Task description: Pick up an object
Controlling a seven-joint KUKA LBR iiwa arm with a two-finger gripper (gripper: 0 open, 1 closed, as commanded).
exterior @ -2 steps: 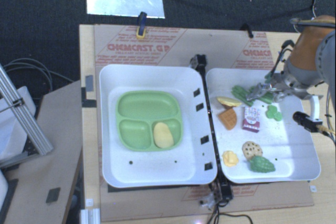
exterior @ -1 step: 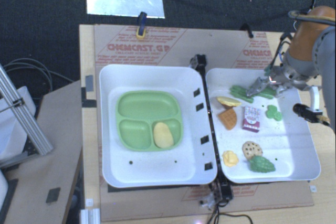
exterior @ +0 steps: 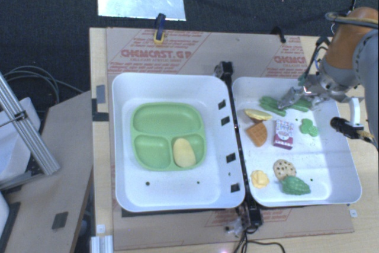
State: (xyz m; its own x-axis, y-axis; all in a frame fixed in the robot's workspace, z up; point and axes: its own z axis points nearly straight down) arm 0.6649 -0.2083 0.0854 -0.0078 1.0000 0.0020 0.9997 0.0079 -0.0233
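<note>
My gripper [exterior: 294, 96] is low over the back of the right bin [exterior: 349, 183], right at a long green pea pod [exterior: 276, 105] that lies there; whether it touches the pod is unclear. Close by lie a yellow banana slice [exterior: 257, 114], an orange waffle piece [exterior: 257, 134], a red and white carton [exterior: 284, 134] and a small green broccoli piece [exterior: 307, 126]. Toward the front of this bin sit a cookie [exterior: 284, 169], a yellow lump [exterior: 259, 178] and a green leafy piece [exterior: 295, 186].
The left bin [exterior: 127, 186] holds a green divided plate [exterior: 142, 118] with a pale yellow potato [exterior: 184, 153] in its front right compartment. A black-clipped wall [exterior: 232, 127] separates the bins. The arm [exterior: 349, 50] enters over the right bin's back right corner.
</note>
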